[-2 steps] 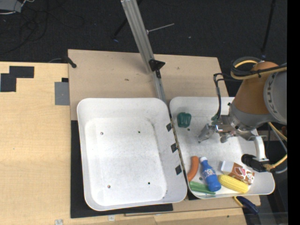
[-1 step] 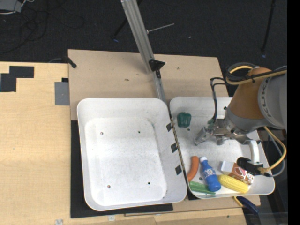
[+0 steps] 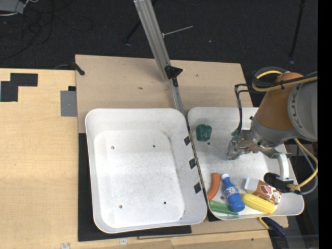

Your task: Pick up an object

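Note:
The right bin (image 3: 220, 119) holds a green pepper (image 3: 203, 132) near its far left. Along its front lie an orange carrot (image 3: 213, 185), a blue bottle with a white cap (image 3: 232, 191), a green bean-like piece (image 3: 223, 208), a yellow corn cob (image 3: 259, 202), a brown box (image 3: 268, 191) and a small white block (image 3: 251, 183). My gripper (image 3: 236, 151) hangs low over the bin's middle, right of the pepper and behind the bottle. I see no object between its fingers.
The left bin (image 3: 104, 122) lies beside the right one, with black clips (image 3: 192, 163) on the shared rim. A slanted aluminium bar (image 3: 155, 40) rises behind the bins. Cables (image 3: 306, 165) hang at the right edge near the arm.

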`<action>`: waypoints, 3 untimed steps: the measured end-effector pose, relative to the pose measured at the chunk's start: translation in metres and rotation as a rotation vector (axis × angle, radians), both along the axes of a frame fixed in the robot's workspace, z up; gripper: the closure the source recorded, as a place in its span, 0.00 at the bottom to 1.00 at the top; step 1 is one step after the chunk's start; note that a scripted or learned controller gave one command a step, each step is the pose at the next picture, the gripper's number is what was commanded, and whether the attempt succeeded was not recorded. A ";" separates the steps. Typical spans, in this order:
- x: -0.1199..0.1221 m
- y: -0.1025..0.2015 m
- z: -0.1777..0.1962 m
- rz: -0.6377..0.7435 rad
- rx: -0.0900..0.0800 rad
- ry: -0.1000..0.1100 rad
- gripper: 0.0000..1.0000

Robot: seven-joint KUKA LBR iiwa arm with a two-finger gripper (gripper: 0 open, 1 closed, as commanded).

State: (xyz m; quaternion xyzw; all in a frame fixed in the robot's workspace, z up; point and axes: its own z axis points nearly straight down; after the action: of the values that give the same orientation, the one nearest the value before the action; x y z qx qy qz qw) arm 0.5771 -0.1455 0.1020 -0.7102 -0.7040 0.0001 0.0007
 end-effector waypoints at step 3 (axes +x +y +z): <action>0.004 -0.021 0.126 0.007 -0.001 -0.001 1.00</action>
State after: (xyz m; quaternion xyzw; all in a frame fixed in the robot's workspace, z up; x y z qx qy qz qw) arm 0.5811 -0.1667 0.2281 -0.7079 -0.7063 -0.0001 0.0001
